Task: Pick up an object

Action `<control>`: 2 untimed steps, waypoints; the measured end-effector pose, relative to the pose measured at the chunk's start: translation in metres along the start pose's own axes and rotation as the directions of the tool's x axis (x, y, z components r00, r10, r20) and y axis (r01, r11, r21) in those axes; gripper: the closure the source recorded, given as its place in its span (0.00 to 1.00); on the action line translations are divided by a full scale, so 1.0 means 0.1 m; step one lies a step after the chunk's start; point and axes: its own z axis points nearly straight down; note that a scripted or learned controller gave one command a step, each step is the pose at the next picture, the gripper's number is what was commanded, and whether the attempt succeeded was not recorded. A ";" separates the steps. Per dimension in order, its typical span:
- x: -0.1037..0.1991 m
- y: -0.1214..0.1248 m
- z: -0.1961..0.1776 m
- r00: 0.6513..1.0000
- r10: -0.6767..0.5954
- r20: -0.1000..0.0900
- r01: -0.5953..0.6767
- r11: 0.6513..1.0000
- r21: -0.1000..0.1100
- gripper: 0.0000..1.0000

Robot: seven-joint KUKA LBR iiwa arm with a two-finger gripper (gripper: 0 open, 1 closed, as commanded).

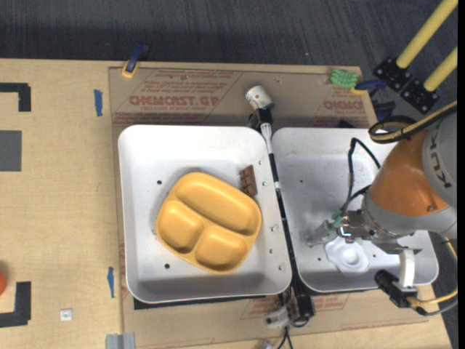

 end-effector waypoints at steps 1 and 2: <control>0.01 0.01 -0.10 1.000 0.000 -0.001 0.000 1.000 -0.003 1.00; -0.66 0.21 -0.15 0.957 0.289 0.003 -0.289 0.957 -0.001 1.00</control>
